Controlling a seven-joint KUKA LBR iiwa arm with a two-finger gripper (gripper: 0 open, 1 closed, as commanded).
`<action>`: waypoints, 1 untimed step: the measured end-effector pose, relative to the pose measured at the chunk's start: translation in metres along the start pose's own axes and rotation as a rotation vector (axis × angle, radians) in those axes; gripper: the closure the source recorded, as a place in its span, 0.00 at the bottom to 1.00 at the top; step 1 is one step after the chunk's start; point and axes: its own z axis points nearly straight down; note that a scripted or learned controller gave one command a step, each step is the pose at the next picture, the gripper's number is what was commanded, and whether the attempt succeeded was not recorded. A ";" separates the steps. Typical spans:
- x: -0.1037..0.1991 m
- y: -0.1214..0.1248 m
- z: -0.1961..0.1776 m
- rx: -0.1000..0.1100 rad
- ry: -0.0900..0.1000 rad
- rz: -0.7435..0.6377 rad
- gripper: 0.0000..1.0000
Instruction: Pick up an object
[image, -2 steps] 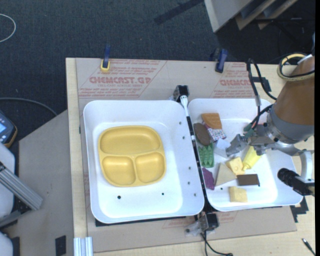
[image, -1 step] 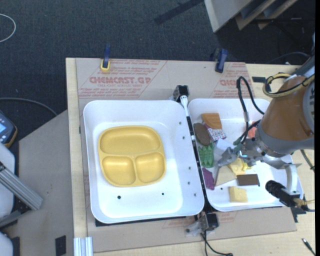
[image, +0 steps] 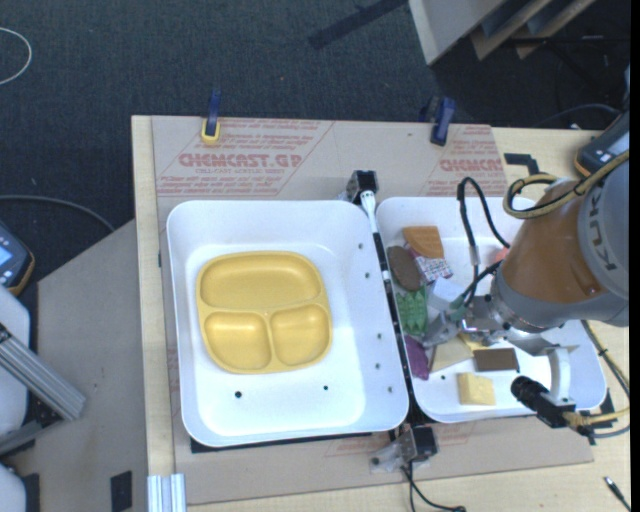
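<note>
The right bin (image: 590, 385) holds several small objects. An orange-brown block (image: 423, 241) lies at its far side, with a brown oval piece (image: 404, 266) and a patterned wrapper (image: 436, 268) just in front of it. A green item (image: 411, 304) and a purple item (image: 417, 357) lie along the bin's left wall. A dark brown block (image: 495, 359) and a yellow block (image: 477, 389) sit near the front. My gripper (image: 443, 326) is low inside this bin, right beside the green and purple items. The wrist hides what lies under it.
The left bin (image: 190, 330) holds a yellow divided plate (image: 265, 308). The grey and orange arm (image: 550, 265) covers the right half of the right bin. Cables (image: 480, 215) loop over the bin's far edge. Clamps stand at the bench's rear edge.
</note>
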 end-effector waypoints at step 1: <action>0.000 0.002 -0.013 -0.008 -0.002 0.002 1.00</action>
